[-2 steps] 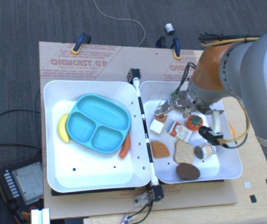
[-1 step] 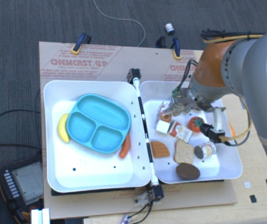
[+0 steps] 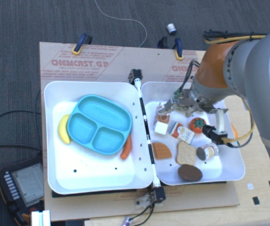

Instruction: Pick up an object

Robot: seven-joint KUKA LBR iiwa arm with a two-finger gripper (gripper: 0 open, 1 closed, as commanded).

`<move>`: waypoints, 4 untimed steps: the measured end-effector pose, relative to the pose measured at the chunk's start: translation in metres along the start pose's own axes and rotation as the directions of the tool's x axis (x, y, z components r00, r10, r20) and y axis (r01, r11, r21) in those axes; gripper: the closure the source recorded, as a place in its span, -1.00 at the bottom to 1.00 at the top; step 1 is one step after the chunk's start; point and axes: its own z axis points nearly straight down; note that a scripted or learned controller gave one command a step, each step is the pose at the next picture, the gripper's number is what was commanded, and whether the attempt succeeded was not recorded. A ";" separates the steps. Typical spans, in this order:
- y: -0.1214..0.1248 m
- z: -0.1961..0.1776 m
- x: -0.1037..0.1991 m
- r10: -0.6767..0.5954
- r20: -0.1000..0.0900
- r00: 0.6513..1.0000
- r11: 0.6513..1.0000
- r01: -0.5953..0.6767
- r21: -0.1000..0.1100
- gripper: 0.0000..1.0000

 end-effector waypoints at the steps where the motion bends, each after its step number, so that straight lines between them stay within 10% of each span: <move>1: -0.035 0.013 -0.013 0.001 0.003 1.000 1.000 -0.001 0.006 -1.00; 2: -0.031 -0.001 -0.010 0.000 -0.004 1.000 1.000 0.000 -0.003 1.00; 3: -0.031 -0.010 -0.010 0.000 -0.004 1.000 1.000 0.000 -0.004 1.00; 4: -0.031 -0.010 -0.010 0.000 -0.004 1.000 1.000 0.000 -0.003 -1.00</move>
